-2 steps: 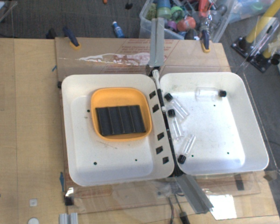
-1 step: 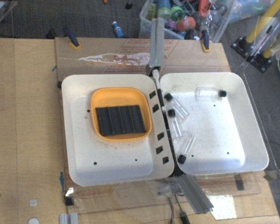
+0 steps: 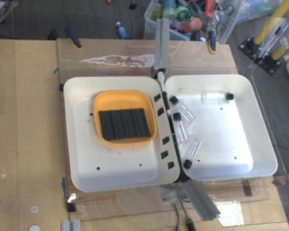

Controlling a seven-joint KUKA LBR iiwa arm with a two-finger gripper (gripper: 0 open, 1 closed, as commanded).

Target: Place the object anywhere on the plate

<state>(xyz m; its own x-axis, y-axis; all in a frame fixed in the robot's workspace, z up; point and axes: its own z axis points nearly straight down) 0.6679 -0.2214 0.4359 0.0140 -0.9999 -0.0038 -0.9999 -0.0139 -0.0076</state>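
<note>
Nearest you, at the bench's front edge, a grey metal bracket (image 3: 202,203) lies beside a pale label (image 3: 229,214); any print on it is too small to read.

Just beyond sit two shallow white bins, touching along a centre seam lined with small black clips (image 3: 164,140).

The left bin (image 3: 82,172) holds an orange plate (image 3: 123,96) with rounded corners. A black block (image 3: 124,123) with ribs lies flat on the plate, inside its rim. Its long axis runs left to right and its ribs run near to far.

The right bin (image 3: 236,138) holds several clear tubes (image 3: 194,148) with black caps. Most are scattered near the seam, and one lies at the far side.

You cannot tell from this view how the gripper stands, whether spread or pressed together. The arm enters from the right, so the plate and block lie to its left, across the whole right bin. Judging by the block's place on the plate, the task looks already met. If a tube is the object meant, it would have to travel left over the seam.

Farther off, a cardboard sheet (image 3: 111,57) carries faint reddish print that you cannot read. An upright metal post (image 3: 161,42) rises from the seam's far end. Beyond the bench, a clear tub (image 3: 192,8) holds bright toys.
</note>
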